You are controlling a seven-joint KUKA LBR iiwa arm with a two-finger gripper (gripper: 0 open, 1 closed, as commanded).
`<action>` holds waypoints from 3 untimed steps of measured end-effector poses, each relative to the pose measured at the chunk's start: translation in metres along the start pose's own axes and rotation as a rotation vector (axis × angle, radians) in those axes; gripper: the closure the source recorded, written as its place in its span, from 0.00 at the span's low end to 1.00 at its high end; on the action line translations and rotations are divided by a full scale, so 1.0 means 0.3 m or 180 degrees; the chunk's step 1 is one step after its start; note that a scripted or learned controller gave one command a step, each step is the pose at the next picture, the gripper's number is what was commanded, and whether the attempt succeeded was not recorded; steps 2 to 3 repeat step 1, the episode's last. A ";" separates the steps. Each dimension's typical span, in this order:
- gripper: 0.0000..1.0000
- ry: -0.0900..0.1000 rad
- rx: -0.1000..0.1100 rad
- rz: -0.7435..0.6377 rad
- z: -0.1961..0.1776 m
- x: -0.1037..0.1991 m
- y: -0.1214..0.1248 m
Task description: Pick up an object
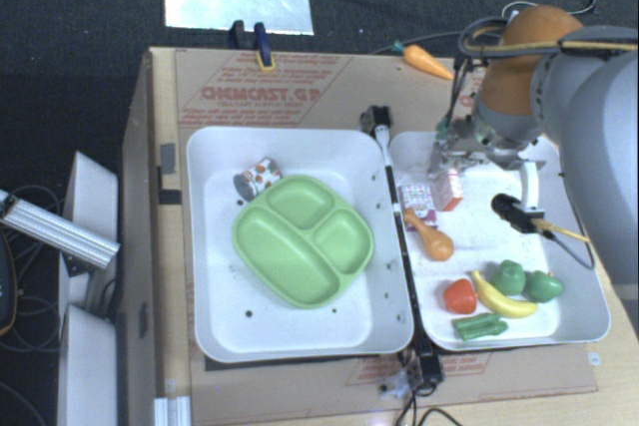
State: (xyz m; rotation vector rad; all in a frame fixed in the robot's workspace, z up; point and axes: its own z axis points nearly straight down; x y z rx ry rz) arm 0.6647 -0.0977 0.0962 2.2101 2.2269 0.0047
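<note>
Item: gripper, low over the far end of the right bin, directly above a small red box; whether it was open or closed could not be told, and nothing was seen held in it. Likeliest target: the red box, lying flat on the bin floor, with a packet just beside it and a carrot near. Further stock, well apart at the near end: tomato, banana, pepper. Left bin: green plate. Hazards noted: the box sat low and flat, so a closing grip could skid over it or tip it aside; the packet's closeness risked a double catch or a nudge against the bin wall; a shallow descent would likely close on air.
</note>
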 end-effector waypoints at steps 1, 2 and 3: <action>1.00 0.0000 -0.0013 0.0004 -0.410 0.103 -0.099; 1.00 0.0000 -0.0013 0.0004 -0.410 0.103 -0.099; 1.00 0.0000 -0.0013 0.0004 -0.410 0.103 -0.099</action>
